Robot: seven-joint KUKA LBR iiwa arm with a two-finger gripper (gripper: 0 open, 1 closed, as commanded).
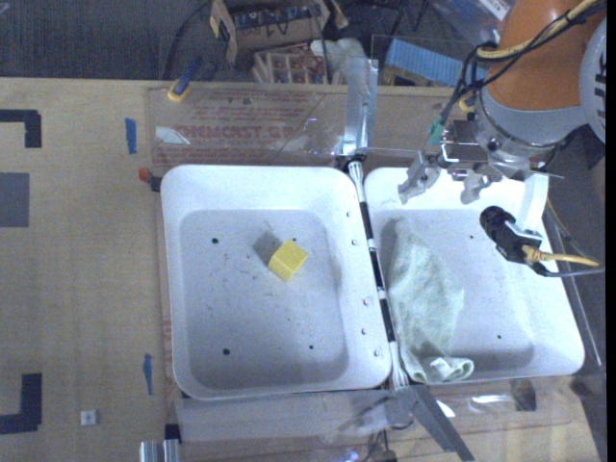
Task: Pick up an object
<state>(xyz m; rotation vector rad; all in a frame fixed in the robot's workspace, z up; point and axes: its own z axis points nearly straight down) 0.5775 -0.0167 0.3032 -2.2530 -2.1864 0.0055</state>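
Metal fingers of the hand (443,183) are seen spread apart, with nothing between them. The hand is held above the far rim of the right bin (568,349), below the grey arm (539,75) with its orange band.

A pale green cloth (425,301) is found nearest the hand. It lies crumpled in the right bin, along that bin's left wall, just beside the divider between the bins. Its long axis runs from the far side of the bin toward the near side, and its near end is bunched against the near rim. From the hand, the cloth lies toward the near side of the bin and slightly to the left in the view.

A yellow block (288,260) rests in the left bin (192,200), near its middle, well apart from the hand and across the divider. It is turned so that one corner points toward the near rim.

Both bins are carried on the counter (77,287).

The cloth is judged the closer target; a short descent toward the near-left would be required. No object has yet been picked up.
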